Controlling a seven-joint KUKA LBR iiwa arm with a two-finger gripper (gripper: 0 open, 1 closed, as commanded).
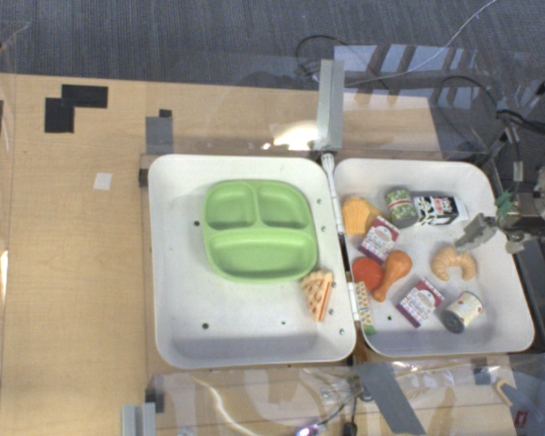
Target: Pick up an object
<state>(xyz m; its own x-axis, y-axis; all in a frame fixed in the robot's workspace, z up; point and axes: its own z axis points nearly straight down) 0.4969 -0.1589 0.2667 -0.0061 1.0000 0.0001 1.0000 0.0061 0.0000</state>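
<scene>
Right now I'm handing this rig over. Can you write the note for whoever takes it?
Gripper: above the right bin, near its right side, just above the croissant; nothing seen between its fingers.
Right bin: croissant, drumstick, two small cartons, cans.
Left bin: green plate, waffle piece.
Done: nothing picked.
Left: grasp and lift one object; the croissant looks closest.

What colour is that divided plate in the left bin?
Light green, seen plainly in the camera view: the divided plate lies in the left bin.
</scene>
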